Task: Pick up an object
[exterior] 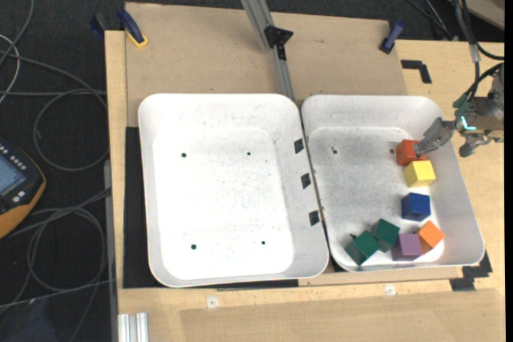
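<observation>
End effector [434, 137] comes in from the right edge, over the upper right part of the right bin [353, 110]; grey finger tip sits right at the red block [406, 151], touching or just beside it, can't tell which. Can't tell whether it's open or closed, and no block is seen gripped. All blocks are in the right bin, along its right side and bottom: red block uppermost, yellow block [420, 172] just below and touching it, blue block [415, 206] a bit lower and apart. Near the bottom right corner sit an orange block [431, 234] and a purple block [409, 244] side by side, w/ two dark green blocks [375, 239] to their left, close together. Left bin [160, 112] lies beside the right one on the bench [208, 36], rims meeting in the middle w/ black clips at the seam.
</observation>
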